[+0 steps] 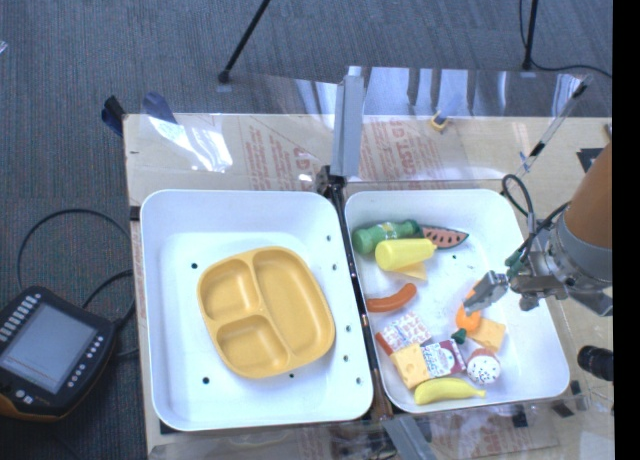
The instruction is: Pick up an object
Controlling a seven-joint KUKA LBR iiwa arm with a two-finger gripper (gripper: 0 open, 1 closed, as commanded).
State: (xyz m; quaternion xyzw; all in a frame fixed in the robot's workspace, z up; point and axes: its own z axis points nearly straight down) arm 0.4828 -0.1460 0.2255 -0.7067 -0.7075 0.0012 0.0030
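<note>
Banana [448, 389] at right bin's [535, 368] front edge. Claw [487, 294] just above orange block [487, 332], fingers apart, holding nothing.

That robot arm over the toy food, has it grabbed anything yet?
Not yet, as far as this view shows. The gripper hangs low in the right bin, just above the orange cheese block. Nothing visibly sits between its fingers. The grab and the lift remain.
</note>
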